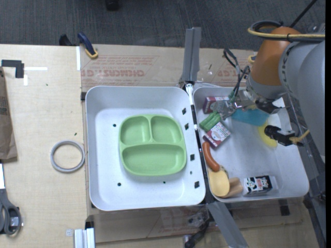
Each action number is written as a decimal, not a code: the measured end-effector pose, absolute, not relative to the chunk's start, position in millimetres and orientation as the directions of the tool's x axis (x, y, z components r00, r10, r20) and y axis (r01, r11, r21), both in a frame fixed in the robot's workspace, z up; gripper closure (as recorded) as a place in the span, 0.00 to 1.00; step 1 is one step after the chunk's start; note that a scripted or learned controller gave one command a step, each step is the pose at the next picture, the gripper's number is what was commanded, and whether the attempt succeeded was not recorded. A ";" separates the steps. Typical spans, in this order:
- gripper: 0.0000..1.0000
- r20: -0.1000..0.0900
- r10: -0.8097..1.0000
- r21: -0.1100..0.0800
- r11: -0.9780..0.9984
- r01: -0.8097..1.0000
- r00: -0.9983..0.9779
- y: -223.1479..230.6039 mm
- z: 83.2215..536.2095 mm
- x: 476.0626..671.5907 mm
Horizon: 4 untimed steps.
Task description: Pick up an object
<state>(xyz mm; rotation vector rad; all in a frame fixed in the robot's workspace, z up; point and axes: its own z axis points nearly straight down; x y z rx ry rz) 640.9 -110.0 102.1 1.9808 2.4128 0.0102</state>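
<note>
Camera view: fingers [226, 107] above green block [210, 121]

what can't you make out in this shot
- Gripper, camera view: its tip is lost in clutter at the right bin's far end, so any grasp is unclear.
- Blue object: partly under the arm, identity unclear.
- Small packet: print too small to read.
- Scissors: cut off by the left edge.

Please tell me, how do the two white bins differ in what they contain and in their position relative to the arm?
The left bin holds one thing, a green divided plate, lying flat; the right bin holds several small items, among them a hot dog and a small black-and-white carton. The gripper is over the right bin, away from the left bin. Both are shallow, white and side by side.
</note>
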 end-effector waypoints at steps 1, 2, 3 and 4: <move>1.00 -0.003 0.983 -0.004 -0.184 0.983 0.184 -148.2 166.8 658.6; 1.00 -0.002 0.993 -0.006 -0.120 0.993 0.120 -138.1 216.3 624.6; 1.00 -0.001 0.995 -0.007 -0.105 0.994 0.105 -161.5 224.6 567.1; 1.00 -0.001 0.995 -0.005 -0.096 0.995 0.096 -144.6 255.5 558.9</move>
